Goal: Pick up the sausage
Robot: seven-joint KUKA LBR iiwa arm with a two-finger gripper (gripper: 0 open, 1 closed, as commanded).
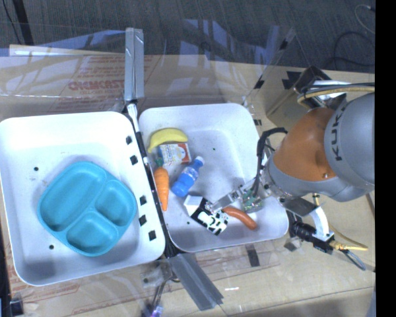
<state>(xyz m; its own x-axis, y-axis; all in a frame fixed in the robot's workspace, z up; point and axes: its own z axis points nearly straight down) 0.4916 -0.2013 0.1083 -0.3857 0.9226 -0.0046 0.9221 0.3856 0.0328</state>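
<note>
Near right bin (185,114) front edge, hand (241,200) sits over sausage (240,217), grip state prob. unreadable.

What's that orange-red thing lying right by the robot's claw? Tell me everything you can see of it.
It is the sausage, a small smooth orange-red toy that looks like plastic, with rounded ends. It lies flat, slanting down to the right, near the front right corner of the right bin. Its left end sits against a black-and-white patterned block. The gripper is just above its upper side; whether they touch is unclear.
</note>
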